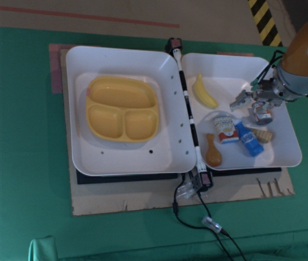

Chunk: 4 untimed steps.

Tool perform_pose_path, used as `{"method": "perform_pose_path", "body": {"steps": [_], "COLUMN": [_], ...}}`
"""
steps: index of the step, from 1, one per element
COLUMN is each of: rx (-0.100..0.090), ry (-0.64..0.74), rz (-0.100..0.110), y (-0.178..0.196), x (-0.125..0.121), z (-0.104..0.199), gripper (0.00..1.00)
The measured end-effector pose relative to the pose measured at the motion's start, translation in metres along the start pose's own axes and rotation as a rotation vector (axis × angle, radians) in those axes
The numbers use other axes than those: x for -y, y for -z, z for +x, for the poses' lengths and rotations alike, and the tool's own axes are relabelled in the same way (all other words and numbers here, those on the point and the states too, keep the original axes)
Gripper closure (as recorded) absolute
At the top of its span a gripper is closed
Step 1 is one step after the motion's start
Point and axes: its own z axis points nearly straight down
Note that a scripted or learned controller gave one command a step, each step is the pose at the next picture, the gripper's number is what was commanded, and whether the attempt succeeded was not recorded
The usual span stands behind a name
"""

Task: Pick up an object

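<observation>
From the overhead camera I see my gripper (253, 103) hanging over the right bin (284, 156), fingers spread apart with nothing between them. A blue packet (250, 139) lies just below the fingers, a red-and-white carton (226, 130) beside it to their lower left. The biscuit-coloured piece (264, 135) under the wrist is partly covered, so I can't name it. A banana (203, 92) sits well left of the fingers, and a brown drumstick shape (213, 152) lies lower left. The yellow divided tray (122, 108) fills the left bin (83, 162).
</observation>
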Motion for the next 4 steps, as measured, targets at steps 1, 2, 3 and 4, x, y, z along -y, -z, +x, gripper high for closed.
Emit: {"method": "perform_pose_path", "body": {"steps": [1,2,3,4], "rx": [-0.015,0.000,-0.008,-0.014], "ry": [0.001,-0.005,-0.001,0.002], "rz": [0.010,0.007,0.009,0.026], "y": [-0.018,-0.007,-0.006,-0.021], "x": [0.015,0.016,0.015,0.019], "z": [0.003,-0.004,0.001,0.001], "gripper": [0.00,1.00,0.00,0.00]}}
